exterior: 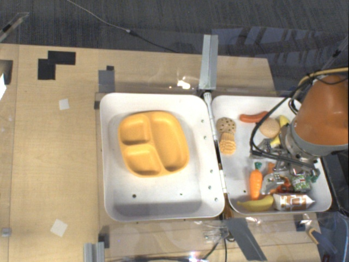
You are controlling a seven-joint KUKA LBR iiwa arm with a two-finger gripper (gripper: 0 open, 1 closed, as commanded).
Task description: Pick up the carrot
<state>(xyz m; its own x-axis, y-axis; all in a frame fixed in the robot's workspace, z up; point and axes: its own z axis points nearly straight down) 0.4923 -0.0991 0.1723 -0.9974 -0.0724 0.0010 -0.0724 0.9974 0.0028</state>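
Two shallow white bins sit side by side on the tabletop (49,162). The left bin (117,201) carries a yellow divided tray (154,142), lying near the middle of the bin, slightly toward its far edge.

The right bin (235,162) carries the food items. The carrot (255,183) lies toward the near edge of this bin, orange body with green top pointing to the far edge. A banana (256,203) lies just beside the carrot's tip, along the near edge. A white carton (293,202) rests in the near right corner. A cookie (226,125) and a corn piece (227,143) sit along the left edge. A red sausage (253,116) and a bread roll (269,127) are near the far edge.

The arm's orange band (326,113) hangs over the right edge of the right bin. The gripper (283,171) sits low, just right of the carrot; state of the jaws: cannot tell, cables and clutter mask them.
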